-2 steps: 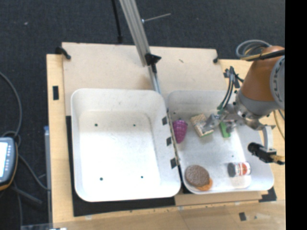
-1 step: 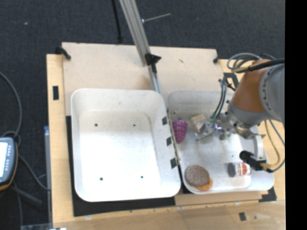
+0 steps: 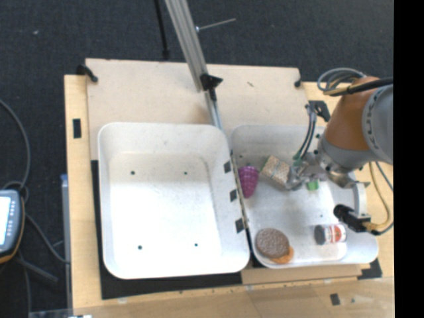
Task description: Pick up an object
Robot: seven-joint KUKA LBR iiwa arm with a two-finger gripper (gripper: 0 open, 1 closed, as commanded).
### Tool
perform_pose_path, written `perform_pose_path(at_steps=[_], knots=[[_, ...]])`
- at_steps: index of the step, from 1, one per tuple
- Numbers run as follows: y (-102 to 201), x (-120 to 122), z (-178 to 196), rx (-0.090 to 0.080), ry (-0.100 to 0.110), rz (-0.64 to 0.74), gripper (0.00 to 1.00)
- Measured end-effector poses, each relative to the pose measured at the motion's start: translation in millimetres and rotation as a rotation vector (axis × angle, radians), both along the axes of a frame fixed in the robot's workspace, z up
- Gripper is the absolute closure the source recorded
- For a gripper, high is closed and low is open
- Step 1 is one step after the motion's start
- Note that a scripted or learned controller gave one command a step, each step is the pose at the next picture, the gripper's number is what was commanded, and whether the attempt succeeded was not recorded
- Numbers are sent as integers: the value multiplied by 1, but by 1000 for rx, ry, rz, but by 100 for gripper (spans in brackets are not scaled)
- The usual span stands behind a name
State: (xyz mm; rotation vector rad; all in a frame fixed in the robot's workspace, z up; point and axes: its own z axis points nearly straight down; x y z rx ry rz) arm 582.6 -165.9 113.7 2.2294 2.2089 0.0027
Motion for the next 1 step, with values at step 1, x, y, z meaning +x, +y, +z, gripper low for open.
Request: perform_pose_path(at_steps=[1], knots=[[-11,5,57,-2,-4,0,100]])
